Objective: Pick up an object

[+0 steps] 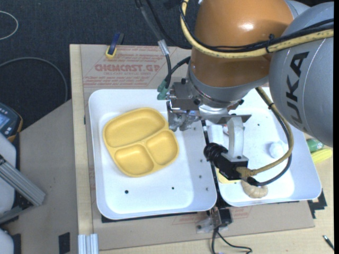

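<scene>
bins (100,142): 2 | yellow divided plate (140,141): 1 | tan lump (255,189): 1 | small white piece (275,149): 1

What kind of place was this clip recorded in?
Probably a robotics lab bench rather than a home: a KUKA arm reaches over two white bins, with loose cables and a yellow divided tray as test object.

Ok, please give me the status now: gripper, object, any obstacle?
Gripper low at right rim of yellow divided plate, left bin. Nothing seen held. Small tan object and white piece in right bin. Arm hides part of right bin.
</scene>
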Controlling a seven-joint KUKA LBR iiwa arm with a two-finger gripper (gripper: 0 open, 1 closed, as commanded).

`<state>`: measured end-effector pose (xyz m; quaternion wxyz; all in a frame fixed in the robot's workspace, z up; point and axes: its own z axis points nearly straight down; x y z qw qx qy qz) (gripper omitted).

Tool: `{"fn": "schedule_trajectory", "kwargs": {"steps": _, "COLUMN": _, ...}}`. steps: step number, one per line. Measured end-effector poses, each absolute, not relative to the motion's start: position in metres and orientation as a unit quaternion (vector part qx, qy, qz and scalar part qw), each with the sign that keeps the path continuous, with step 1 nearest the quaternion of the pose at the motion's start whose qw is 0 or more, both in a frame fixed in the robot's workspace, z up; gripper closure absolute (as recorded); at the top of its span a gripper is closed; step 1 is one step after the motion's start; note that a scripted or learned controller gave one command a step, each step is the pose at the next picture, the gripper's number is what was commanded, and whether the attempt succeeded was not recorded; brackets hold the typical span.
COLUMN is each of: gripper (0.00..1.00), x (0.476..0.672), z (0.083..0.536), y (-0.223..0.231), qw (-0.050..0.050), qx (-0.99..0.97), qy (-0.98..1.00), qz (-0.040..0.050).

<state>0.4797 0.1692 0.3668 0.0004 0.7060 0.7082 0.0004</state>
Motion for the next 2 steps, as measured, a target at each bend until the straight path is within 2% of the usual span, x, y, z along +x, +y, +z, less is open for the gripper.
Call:
{"fn": "schedule_trajectory", "kwargs": {"steps": 1, "gripper": 1.0, "x": 0.478, "z": 0.277, "y": 0.14, "qw": -0.003, "qx": 0.709, "qy": 0.705, "qz": -0.005}}
{"fn": "schedule_trajectory", "kwargs": {"steps": 2, "gripper": 1.0, "x": 0.501, "z": 0.293, "y": 0.187, "qw": 0.0, "qx": 0.705, "qy": 0.709, "qz": 0.0018}}
